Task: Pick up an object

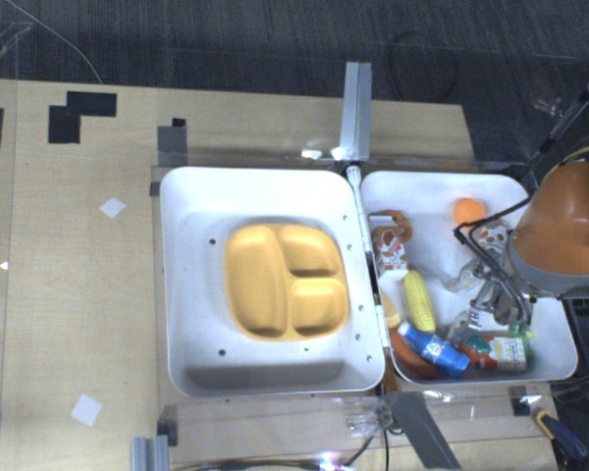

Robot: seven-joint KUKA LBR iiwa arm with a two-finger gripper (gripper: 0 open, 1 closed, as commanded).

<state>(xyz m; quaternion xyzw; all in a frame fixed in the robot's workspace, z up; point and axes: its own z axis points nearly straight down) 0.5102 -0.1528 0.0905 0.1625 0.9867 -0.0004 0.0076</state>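
- While the arm [560,232] reaches in from the right, its orange band sits over the far right part of the right bin [427,186].
- Below the band, the gripper [493,307] hangs low over the near right part of that bin, with dark cables looping beside the wrist.
- Whether it is released or clenched cannot be told from this slant; nothing is seen caught in it.
- Just beneath and near the gripper lies a small carton with a green and white label [508,349], close to the bin's near wall.
- Beside that carton, toward the left, lies a blue bottle [435,347] resting against a red object [415,358] at the near left corner.
- A yellow corn cob [419,299] lies lengthwise left of the gripper, apart from it.
- A small white and red packet [391,254] and a brown item [397,224] sit along the left wall of the right bin.
- An orange ball [468,210] rests toward the far side, close to the arm.
- A yellow divided tray [284,280] lies in the middle of the left bin [191,292].
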